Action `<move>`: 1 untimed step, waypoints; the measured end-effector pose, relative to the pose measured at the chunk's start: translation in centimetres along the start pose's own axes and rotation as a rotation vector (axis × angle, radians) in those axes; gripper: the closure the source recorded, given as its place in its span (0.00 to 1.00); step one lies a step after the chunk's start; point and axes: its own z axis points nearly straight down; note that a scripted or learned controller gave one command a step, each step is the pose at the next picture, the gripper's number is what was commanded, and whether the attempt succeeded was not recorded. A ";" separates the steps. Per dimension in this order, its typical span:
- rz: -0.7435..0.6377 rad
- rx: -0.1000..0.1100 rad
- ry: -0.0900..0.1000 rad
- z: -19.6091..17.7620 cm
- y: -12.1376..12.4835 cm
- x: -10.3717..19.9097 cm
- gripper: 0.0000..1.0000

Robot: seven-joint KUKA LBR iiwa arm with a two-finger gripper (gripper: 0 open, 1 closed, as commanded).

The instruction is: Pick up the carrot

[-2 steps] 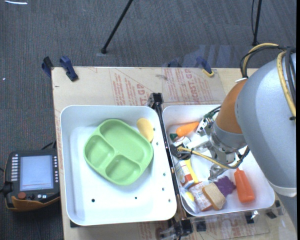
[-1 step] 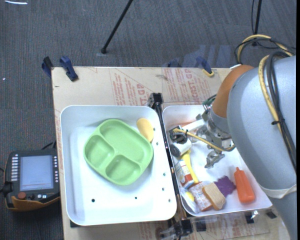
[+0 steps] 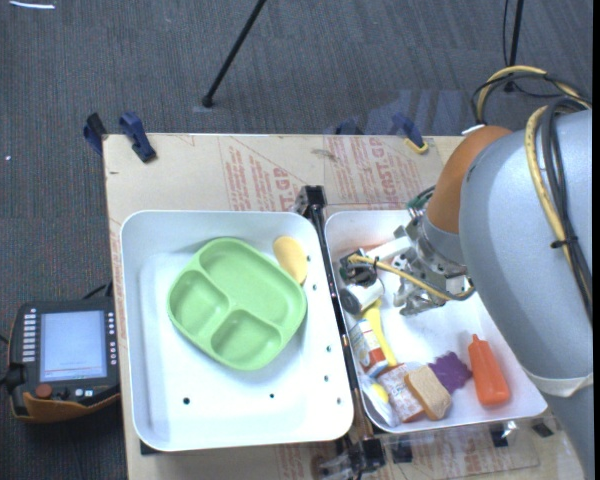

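carrot (image 3: 489,370) lies in the right bin (image 3: 515,343), near its front right corner, long axis running roughly front to back, nothing touching it. just to its left a purple item (image 3: 448,371), then a tan bread-like block (image 3: 428,392) w/ a small packet beside it. gripper (image 3: 417,290) is further back in the same bin, well apart from the carrot, low over the bin's middle; can't tell if it's apart or closed, nothing seen held. a small bottle w/ orange label (image 3: 371,345) lies along the bin's left wall. left bin (image 3: 145,368) has a green divided plate (image 3: 238,303) and a yellow item (image 3: 291,258) touching the plate's back right edge
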 end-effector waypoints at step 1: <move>-0.211 -0.004 0.003 0.9 4.3 -5.1 1.00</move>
